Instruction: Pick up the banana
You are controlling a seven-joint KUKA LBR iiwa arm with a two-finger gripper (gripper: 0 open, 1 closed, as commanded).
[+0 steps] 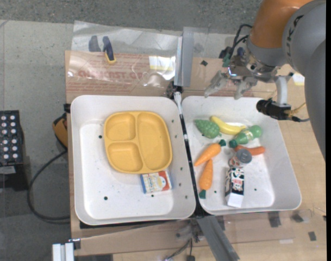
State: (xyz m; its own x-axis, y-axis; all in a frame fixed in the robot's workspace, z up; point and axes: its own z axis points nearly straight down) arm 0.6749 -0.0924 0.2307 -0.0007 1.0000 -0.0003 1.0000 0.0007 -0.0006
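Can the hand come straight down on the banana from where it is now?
Probably yes. The hand hovers open above the right bin's far edge; the banana lies uncovered, though green pieces crowd both ends.

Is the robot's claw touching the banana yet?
Apart. The camera view shows the gripper above the bin's far rim, with bare white bin floor between it and the banana.

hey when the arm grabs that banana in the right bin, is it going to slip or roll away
The banana looks like smooth, glossy plastic, so it may slip. Its curve probably stops it rolling, though it could pivot. It lies close to the green vegetable and likely nudges it.
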